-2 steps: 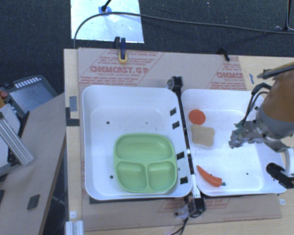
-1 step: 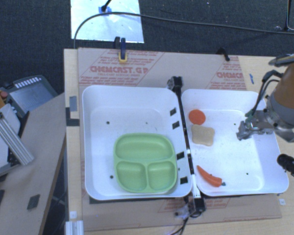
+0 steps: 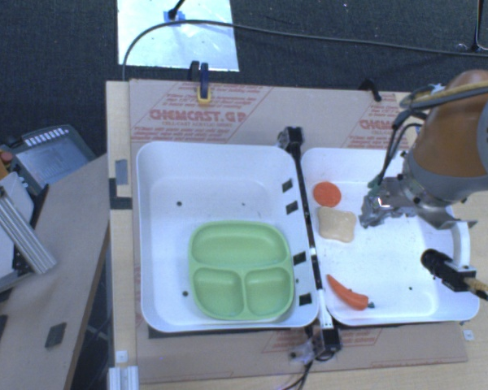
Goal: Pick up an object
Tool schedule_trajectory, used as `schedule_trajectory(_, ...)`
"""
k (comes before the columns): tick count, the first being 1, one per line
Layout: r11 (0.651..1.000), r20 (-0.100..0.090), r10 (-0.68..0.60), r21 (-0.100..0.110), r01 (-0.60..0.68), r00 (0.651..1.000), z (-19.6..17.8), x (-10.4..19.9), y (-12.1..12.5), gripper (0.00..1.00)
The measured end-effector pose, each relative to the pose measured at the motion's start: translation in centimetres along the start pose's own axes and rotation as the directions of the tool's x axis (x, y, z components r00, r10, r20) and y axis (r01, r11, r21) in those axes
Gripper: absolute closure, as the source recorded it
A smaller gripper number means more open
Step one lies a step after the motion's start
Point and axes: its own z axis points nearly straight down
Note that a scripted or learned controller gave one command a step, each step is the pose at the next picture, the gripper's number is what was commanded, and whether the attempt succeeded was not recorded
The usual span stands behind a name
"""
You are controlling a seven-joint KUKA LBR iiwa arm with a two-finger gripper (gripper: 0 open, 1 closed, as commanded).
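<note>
In the right bin [image 3: 390, 295] lie three objects. An orange-red round piece [image 3: 327, 193] sits near its upper left. Just below that rests a pale cream block [image 3: 337, 224]. A red-orange carrot-like piece [image 3: 347, 292] lies near the bin's front edge. My gripper [image 3: 375, 208] hangs over the right bin, just right of the cream block, with the grey and orange arm [image 3: 459, 140] behind it. I see nothing held between its fingers.
The left bin [image 3: 171, 185] holds a green divided plate [image 3: 241, 269] in its front half. A black divider [image 3: 303, 218] runs between the bins. A black part of the arm's fittings [image 3: 445, 269] sticks out over the right bin's right side.
</note>
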Motion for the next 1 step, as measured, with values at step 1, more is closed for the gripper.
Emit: schedule_trajectory(1, 1.000, -0.001, -0.001, 0.000, 0.001, 1.000, -0.50, 6.27, 1.20, 1.00)
